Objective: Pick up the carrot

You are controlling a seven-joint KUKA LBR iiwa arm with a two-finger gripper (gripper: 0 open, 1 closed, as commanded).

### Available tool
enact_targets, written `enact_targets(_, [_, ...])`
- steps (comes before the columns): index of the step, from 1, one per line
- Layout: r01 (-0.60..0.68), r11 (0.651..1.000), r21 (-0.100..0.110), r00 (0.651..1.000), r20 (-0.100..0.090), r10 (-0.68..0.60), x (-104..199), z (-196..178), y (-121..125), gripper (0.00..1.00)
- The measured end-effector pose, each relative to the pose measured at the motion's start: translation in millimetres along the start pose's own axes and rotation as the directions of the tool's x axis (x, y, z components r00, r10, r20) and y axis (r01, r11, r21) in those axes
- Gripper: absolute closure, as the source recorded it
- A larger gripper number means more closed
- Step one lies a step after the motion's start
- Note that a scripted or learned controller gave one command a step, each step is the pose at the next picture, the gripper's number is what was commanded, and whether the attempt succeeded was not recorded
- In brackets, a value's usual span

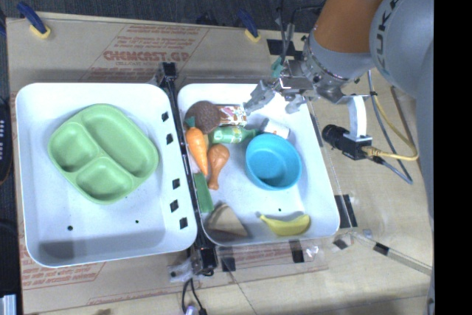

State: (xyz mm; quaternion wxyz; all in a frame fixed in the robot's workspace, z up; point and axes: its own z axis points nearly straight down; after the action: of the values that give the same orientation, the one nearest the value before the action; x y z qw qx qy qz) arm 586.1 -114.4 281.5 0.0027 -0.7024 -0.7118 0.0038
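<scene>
End effector (276, 96) looks spread, holding nothing. Carrot (197, 149) lies below-left of it, touching a drumstick (217, 162); drop over carrot's middle, close across its width.

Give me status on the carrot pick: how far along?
Done: nothing yet. The carrot lies in the right bin by its left wall, beside the chicken drumstick. In hand: the gripper hovers above the bin's upper edge, its fingers apart and holding nothing. Left: move over the carrot, descend, grasp, lift.

Carrot (197, 149) beside drumstick (217, 163), gripper (276, 96) above, fingers seemingly apart.
</scene>
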Motion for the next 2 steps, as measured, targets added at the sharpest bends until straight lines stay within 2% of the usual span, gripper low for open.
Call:
enact_targets(1, [0.175,0.984,0.012,0.984,-0.005,-0.175,21.2,145.2,8.8,0.0])
enact_targets(2, [-0.149,0.989,0.006,0.989,-0.004,0.149,14.5,192.2,-50.8,0.0])
